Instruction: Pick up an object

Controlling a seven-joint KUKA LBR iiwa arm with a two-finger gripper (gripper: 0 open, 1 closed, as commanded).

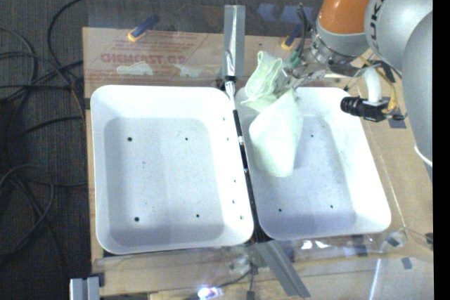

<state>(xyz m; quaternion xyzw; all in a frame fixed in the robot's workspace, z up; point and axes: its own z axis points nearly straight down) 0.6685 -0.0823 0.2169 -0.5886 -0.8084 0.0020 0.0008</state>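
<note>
Dark carpet with loose black cables lay all around a brown bench (162,53), and 2 white bins sat side by side on it. The big grey arm (401,24) with its orange band reached in from the right. The left bin (112,151) had only small dark dots on its floor. The right bin (351,200) sat under a pale green cloth (275,130).

The claw (299,74) was above the far edge of the right bin, at the top of the cloth. The cloth seemed to hang down from it, bunched at the top and wide lower down. It looked like the claw was pinching the cloth, but its tips were too small and hidden to say how far they were closed.

To do this step well, the arm would likely need to go straight up and slowly, so the cloth does not slip out. The low end of the cloth should come free of the bin wall and not catch on the dark strip (239,137) between the bins.

The cloth looked soft, thin and floppy, with 1 crumpled corner poking up to the left of the claw.
</note>
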